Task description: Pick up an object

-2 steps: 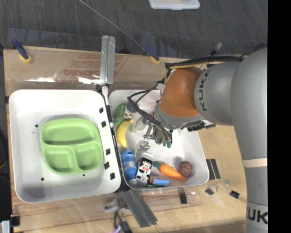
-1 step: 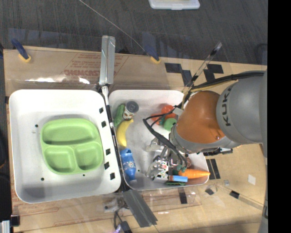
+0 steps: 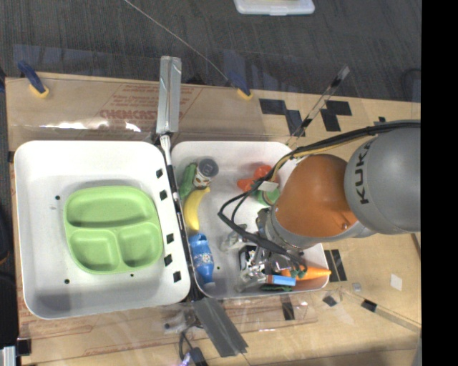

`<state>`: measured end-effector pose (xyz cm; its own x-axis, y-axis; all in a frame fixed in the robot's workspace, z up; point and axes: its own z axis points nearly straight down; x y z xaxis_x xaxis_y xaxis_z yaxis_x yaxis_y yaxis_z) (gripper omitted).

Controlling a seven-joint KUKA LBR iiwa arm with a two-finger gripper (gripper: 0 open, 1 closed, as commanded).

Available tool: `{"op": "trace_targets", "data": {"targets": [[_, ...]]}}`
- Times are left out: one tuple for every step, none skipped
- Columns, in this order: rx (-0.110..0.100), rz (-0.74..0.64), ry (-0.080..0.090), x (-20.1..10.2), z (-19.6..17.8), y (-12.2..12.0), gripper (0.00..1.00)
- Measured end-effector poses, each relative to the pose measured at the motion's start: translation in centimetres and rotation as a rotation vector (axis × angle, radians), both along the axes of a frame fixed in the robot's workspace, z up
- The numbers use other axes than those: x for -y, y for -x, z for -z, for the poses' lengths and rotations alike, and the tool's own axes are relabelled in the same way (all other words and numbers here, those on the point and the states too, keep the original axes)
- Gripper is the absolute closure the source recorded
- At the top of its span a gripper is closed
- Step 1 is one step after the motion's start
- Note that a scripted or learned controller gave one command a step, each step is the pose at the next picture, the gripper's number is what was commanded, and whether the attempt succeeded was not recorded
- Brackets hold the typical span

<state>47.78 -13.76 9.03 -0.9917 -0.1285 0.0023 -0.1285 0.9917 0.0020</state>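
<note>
gripper (image 3: 261, 266) low in the right bin (image 3: 229, 154), near front wall, over a small pile; finger state cannot tell | carrot (image 3: 311, 272) just right of it, orange, long axis left-right, partly under the arm | blue bottle (image 3: 201, 257) left | banana (image 3: 192, 207) farther, yellow, upright in view | green tray (image 3: 112, 229) in left bin (image 3: 36, 164)

The bench (image 3: 86, 107) has a brown cardboard-like top with red print on it — blue clamps (image 3: 34, 80) hold its far edge. Behind it lies a dark grey carpet floor (image 3: 86, 28), and a white flat thing (image 3: 274, 6) rests there at the top edge.
</note>
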Motion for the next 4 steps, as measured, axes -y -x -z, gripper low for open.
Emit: {"op": "trace_targets", "data": {"targets": [[0.002, -0.058, -0.001, -4.3, 0.0, -5.4, 0.0], [0.0, -0.061, 0.0, -4.3, -0.8, -5.5, 1.0], [0.012, 0.004, 0.004, -3.3, -14.7, -13.3, 1.0], [-0.002, -0.282, 0.0, 1.8, -5.8, -7.7, 1.0]]}}
